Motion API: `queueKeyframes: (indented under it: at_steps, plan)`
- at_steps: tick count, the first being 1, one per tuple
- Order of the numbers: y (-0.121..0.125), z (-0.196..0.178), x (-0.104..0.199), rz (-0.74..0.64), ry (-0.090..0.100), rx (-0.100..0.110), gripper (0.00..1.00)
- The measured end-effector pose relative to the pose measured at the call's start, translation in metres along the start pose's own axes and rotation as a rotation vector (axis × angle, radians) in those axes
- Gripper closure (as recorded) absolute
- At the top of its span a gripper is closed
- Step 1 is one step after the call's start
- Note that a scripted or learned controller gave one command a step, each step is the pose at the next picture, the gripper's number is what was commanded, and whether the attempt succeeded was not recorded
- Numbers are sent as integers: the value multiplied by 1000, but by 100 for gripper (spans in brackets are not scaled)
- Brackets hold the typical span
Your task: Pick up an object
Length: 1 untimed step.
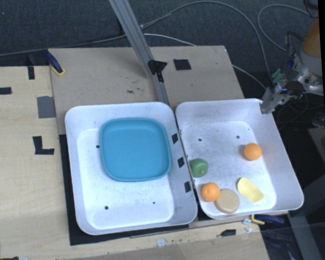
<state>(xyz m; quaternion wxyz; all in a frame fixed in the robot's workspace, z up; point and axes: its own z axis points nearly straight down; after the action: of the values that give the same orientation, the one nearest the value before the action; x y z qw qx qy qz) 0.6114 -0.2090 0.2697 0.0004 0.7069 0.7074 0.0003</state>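
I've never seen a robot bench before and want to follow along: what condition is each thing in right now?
Square blue plastic plate: flat in left white bin.
Green round fruit: loose, right white bin.
Two orange balls: loose, apart.
Tan round disc: beside yellow lemon-like piece.
Gripper: at right bin's far corner, holding nothing.

The worktop [22, 181] is pale wood with dark tape marks, and a lighter board [108, 75] lies across its middle. Two shallow white bins rest on it side by side, rims touching: the left bin [82, 176] and, at its 3 o'clock, the right bin [217, 117]. A slanted grey metal bar [139, 39] comes down from 12 o'clock to where the bins meet.
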Motion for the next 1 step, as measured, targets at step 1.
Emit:
queueKeyframes:
  at_steps: [1]
  plan:
    - [-7, 10, 44, -2, 1, 2, 100]
